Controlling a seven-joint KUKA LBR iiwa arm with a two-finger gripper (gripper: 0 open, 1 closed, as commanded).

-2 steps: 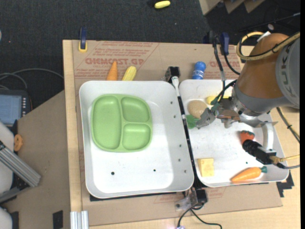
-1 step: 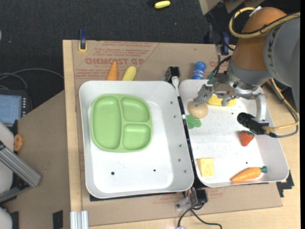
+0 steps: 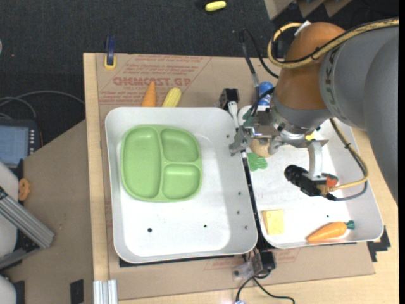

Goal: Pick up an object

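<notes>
The fingers cannot be made out well enough to tell whether they are spread or closed, so nothing can be called held. They belong to the gripper (image 3: 256,141), low in the far left corner of the right bin (image 3: 354,170), tight by the wall shared with the left bin (image 3: 190,227). A small tan piece (image 3: 261,147) sits right under it and a green piece (image 3: 256,163) just beside. A yellow block (image 3: 273,221) and a carrot (image 3: 329,231) lie along the near edge. The likely trouble is crowding: a closing grip could catch the wall, or knock the green piece aside and come up empty.
</notes>
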